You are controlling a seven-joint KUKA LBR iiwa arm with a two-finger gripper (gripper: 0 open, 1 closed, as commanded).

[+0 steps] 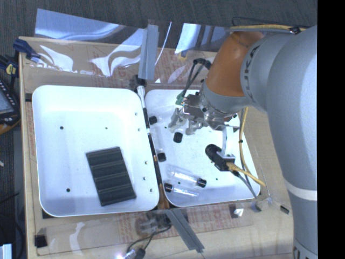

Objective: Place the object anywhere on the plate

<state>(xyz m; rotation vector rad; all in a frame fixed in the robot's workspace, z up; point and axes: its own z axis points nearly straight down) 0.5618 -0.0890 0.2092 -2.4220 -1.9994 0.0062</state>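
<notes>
A ridged plate (110, 176) lies in the left bin (54, 107); a tube (186, 178) lies lower in the right bin (245, 185).

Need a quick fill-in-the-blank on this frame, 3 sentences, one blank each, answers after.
1. The dark ribbed plate lies in the ____ bin.
2. The gripper hangs over the ____ bin.
3. The clear tube with black caps lies near that bin's ____ edge.

Missing words: left; right; front
</notes>
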